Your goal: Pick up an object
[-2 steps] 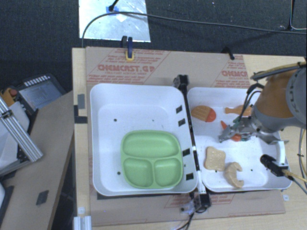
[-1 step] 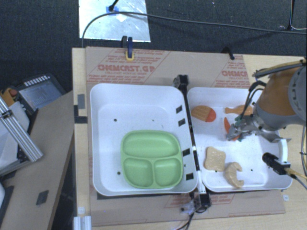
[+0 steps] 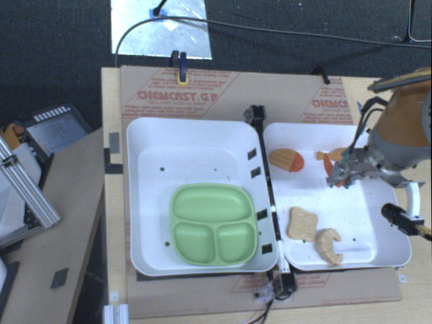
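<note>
Gripper (image 3: 339,175) low in right bin (image 3: 378,248), at its 1 o'clock area; can't tell its state. Small orange piece (image 3: 325,156) touching it at 11 o'clock. Orange-tan slice (image 3: 287,159) lies near at 9 o'clock, flat, rounded.

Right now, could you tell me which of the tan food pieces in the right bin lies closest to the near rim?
The curved, croissant-like piece. It lies below and right of the squarish bread slice, while the round orange-tan piece sits far up the bin.

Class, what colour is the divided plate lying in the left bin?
The divided plate is light green, seen clearly in the camera view, inside the white left bin.
</note>
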`<action>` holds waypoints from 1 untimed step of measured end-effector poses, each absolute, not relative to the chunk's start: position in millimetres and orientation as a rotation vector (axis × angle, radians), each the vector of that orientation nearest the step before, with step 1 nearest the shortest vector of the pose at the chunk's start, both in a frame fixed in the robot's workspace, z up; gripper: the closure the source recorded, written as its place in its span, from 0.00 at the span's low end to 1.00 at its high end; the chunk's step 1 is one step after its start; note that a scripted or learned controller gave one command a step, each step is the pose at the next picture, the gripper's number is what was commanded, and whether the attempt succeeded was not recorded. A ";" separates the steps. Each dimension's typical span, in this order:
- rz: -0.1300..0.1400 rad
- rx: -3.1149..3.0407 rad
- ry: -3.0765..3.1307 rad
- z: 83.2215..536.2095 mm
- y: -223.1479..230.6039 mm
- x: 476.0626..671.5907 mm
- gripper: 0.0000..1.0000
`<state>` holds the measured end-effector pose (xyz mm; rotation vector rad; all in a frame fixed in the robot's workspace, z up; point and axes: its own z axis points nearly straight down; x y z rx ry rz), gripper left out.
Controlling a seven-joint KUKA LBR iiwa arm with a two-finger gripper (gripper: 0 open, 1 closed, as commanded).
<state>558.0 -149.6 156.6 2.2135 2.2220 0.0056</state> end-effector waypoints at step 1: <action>0.005 2.213 2.222 201.6 -148.2 555.0 1.00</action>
